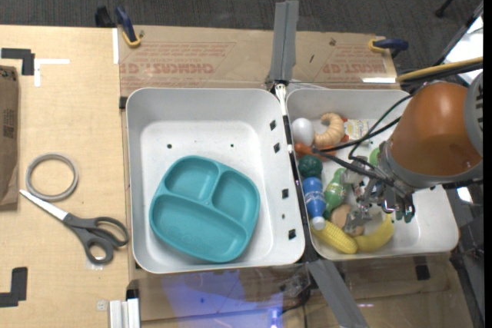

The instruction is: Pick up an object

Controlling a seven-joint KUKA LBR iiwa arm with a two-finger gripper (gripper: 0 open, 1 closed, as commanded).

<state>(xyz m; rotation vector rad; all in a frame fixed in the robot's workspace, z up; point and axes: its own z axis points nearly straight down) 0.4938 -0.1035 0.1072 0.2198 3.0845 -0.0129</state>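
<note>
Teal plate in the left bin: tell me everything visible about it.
The plate is a teal divided tray, apparently plastic, with rounded corners and three compartments: one long one along its lower left and two smaller ones toward the upper right. It lies flat, right side up and turned at a slant on the floor of the left bin, with nothing on it.

The arm (438,130) wore a broad, glossy orange band shaped like a dome, with grey housing beneath it. Thin black cables ran out from under the band toward the gripper (377,207), which was a cluster of dark metal parts with pale, silvery pieces among them
</note>
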